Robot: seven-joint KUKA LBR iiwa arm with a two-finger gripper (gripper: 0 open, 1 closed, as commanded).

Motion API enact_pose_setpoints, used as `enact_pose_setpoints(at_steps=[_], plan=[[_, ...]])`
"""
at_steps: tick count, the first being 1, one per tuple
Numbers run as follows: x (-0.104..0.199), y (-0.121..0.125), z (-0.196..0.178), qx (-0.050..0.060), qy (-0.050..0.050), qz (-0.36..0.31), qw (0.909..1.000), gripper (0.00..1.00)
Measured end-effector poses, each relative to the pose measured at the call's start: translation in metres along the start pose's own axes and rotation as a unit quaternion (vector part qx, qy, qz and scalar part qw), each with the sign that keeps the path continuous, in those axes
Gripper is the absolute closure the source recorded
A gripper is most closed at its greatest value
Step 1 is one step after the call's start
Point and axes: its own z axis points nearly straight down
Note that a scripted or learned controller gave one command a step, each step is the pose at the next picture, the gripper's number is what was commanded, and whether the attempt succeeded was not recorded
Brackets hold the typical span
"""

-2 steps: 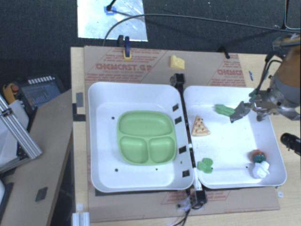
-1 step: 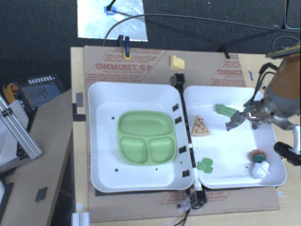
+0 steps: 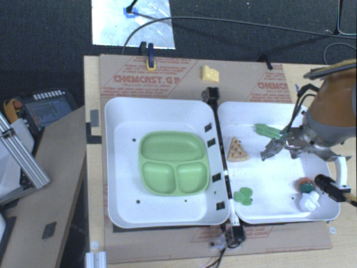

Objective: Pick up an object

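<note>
In the right bin [image 3: 279,208] lie a toy pizza slice [image 3: 236,149] near the left wall, a green leafy piece [image 3: 268,130] toward the back, a small green piece [image 3: 243,195] at the front left, and a red, teal and white toy [image 3: 307,193] at the front right. My gripper [image 3: 283,150] hangs over the middle of this bin, just in front of the green leafy piece and to the right of the pizza slice. Its fingers stand apart, open, with nothing between them.
The left bin [image 3: 120,149] holds a green divided plate [image 3: 173,162]. A yellow block [image 3: 210,73] lies on the cardboard behind the bins. A black divider [image 3: 218,149] with clips runs between the two bins. Cables cross the dark floor at the back.
</note>
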Motion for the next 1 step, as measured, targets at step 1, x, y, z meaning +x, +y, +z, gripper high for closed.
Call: enact_pose_setpoints(at_steps=[1], plan=[[0.0003,-0.0065,0.044,0.0,0.0,0.0,1.0,0.0]])
